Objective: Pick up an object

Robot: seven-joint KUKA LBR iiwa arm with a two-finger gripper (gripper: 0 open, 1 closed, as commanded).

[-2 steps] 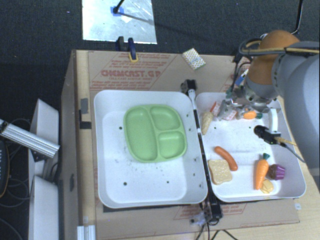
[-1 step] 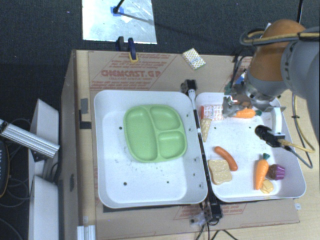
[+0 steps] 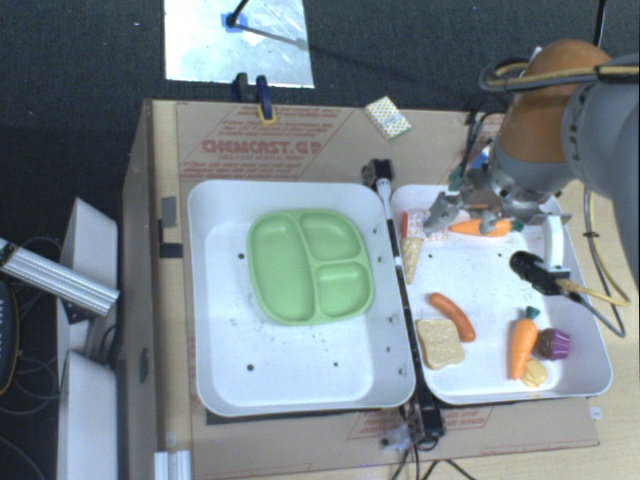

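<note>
My gripper (image 3: 468,211) hangs low over the back of the right bin (image 3: 590,368). A small orange carrot (image 3: 480,228) lies on its side directly beneath it, very close or touching; I cannot tell which. Further forward in this bin lie an orange-red sausage (image 3: 451,315), a slice of bread (image 3: 439,341), a second carrot (image 3: 520,346) standing nearly lengthwise, a purple piece (image 3: 554,343) and a pale yellow piece (image 3: 535,372). A pale wedge (image 3: 411,257) and a thin red item (image 3: 404,225) sit against the bin's left wall.
The left bin (image 3: 220,368) holds a green divided plate (image 3: 309,265). A small patterned block (image 3: 387,117) lies on the cardboard behind the bins. A clamp (image 3: 379,175) sits at the back of the divider between the bins.
</note>
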